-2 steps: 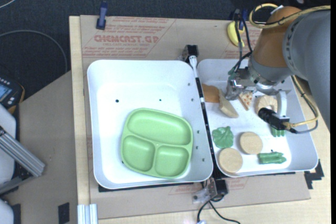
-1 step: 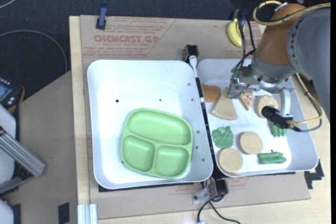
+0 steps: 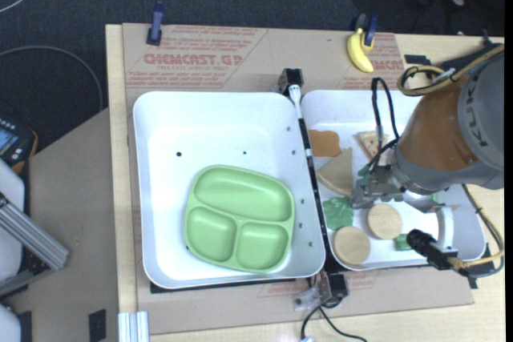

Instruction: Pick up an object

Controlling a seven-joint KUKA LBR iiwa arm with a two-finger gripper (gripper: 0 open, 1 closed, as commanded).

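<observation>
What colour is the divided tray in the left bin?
Pale green; the tray shows plainly in the camera view.

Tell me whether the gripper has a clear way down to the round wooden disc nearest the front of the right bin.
Probably yes. The disc lies face up with nothing on top of it, and the gripper hangs just behind it over the same bin. A second disc and a green piece crowd its edges.
</observation>
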